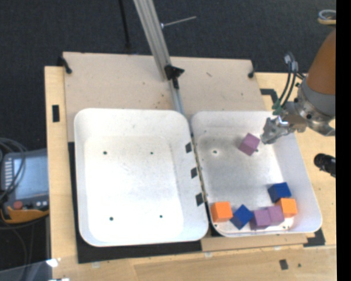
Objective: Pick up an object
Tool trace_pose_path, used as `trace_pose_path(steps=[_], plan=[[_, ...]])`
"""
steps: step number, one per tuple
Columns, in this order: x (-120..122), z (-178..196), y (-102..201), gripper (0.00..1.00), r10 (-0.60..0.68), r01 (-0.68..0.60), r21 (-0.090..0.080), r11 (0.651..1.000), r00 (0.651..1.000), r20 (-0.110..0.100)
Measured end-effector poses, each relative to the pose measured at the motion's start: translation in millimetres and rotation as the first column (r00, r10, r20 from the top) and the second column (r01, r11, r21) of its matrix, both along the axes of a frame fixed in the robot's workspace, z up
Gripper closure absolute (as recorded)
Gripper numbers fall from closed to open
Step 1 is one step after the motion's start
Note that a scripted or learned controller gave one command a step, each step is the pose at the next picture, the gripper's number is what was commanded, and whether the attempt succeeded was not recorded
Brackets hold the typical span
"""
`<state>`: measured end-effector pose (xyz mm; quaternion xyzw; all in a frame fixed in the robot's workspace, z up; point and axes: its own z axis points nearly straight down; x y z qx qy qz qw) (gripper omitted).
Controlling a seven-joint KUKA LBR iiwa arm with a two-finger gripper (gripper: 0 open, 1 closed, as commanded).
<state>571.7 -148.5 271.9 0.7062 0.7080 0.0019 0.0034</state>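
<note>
My gripper hangs over the upper right part of the right bin, reaching in from the right. A purple cube sits tilted just to the left of and below it, very close to the fingertips, and I cannot make out whether they touch it. Along the bin's lower edge lie an orange cube, a blue cube, two purple cubes, another orange cube and a second blue cube.
The left bin stands beside the right one. A slanted metal rail runs from the top down to the gap between the bins. A pendant with cables lies at the far left.
</note>
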Motion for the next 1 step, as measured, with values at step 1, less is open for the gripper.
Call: trace_pose_path(steps=[1], plan=[[6.4,-14.4,55.8,1.00,0.004,-0.004,0.002,1.000,1.000,-0.007]])
